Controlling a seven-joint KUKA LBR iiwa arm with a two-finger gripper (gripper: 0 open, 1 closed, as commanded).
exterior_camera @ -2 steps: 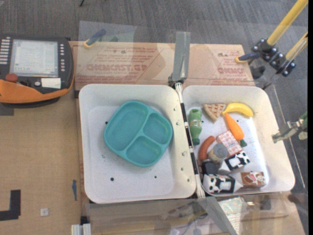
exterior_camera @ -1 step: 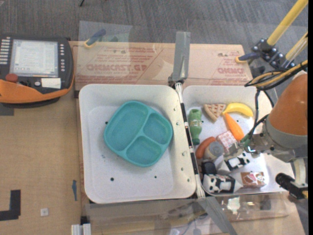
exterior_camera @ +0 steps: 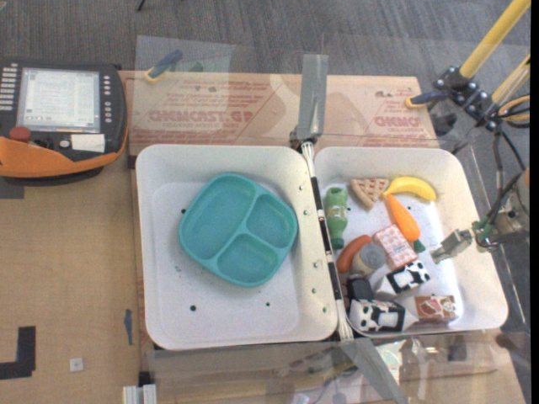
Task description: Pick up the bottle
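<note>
The green bottle [exterior_camera: 336, 215] lies along the left wall of the right bin [exterior_camera: 483, 225], with its neck pointing to the near side. Nothing is touching it. A small grey part of my gripper [exterior_camera: 452, 244] shows low over the right side of that bin, well to the right of the bottle. The carrot and the pink carton lie between it and the bottle.
The right bin also holds a waffle [exterior_camera: 369, 191], a banana [exterior_camera: 410, 187], a carrot [exterior_camera: 402, 217], a pink carton [exterior_camera: 393, 247], a grey can [exterior_camera: 368, 262] and cow-patterned cartons [exterior_camera: 376, 314]. A teal divided plate [exterior_camera: 238, 229] sits in the left bin [exterior_camera: 160, 225]. A teach pendant [exterior_camera: 59, 116] rests at far left.
</note>
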